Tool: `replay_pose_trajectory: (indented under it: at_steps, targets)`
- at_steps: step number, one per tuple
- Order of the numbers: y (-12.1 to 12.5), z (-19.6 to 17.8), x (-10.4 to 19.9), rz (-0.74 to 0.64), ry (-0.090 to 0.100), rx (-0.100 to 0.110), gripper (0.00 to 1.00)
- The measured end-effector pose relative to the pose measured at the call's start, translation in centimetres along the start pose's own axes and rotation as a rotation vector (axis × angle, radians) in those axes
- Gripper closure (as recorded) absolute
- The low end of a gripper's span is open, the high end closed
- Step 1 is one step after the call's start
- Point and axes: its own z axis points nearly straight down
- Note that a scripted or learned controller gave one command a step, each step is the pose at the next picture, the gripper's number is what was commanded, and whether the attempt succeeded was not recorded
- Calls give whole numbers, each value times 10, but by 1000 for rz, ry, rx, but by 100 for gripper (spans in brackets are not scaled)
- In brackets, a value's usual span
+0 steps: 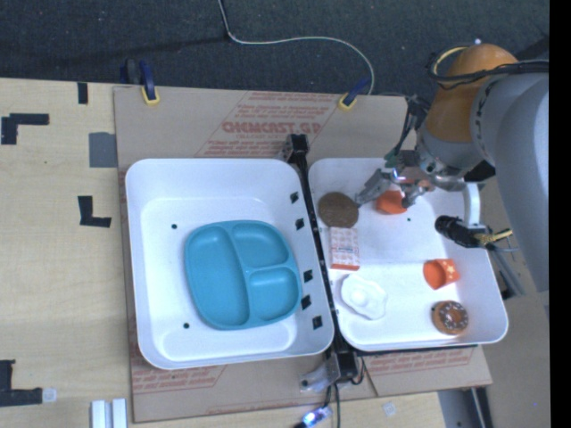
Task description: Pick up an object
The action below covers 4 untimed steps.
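1. You've got the desk (53, 239) carrying two shallow white bins side by side on a cardboard sheet (259, 123).
2. The arm (522, 150) comes in from the right, its orange band (464, 96) sitting above the right bin's far corner.
3. The left bin (152, 194) holds just a teal divided plate (241, 272), lying flat near the middle.
4. The right bin (401, 257) has all the small stuff.
5. The jaws (393, 190) are down at the far end of that bin, right on an orange piece (391, 204). You can't tell if they're gripping it or spread apart.
6. A brown round disc (338, 209) sits just beside them, against the divider.
7. Below it there's a red-and-white packet (344, 248), then a white lump (363, 296).
8. An orange cup-like thing (438, 273) and a brown donut (449, 316) sit near the right edge.
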Motion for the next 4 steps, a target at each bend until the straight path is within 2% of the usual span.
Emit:
replay_pose_trajectory:
  at_steps: [1, 2, 3, 4]
  targets:
    - [3, 32, -4, 1, -10, -15, 0]
    - [6, 16, -2, -2, -10, -23, 100]
    - [3, -27, 1, 0, 2, -6, 100]
    - [8, -81, -7, 0, 1, -8, 100]
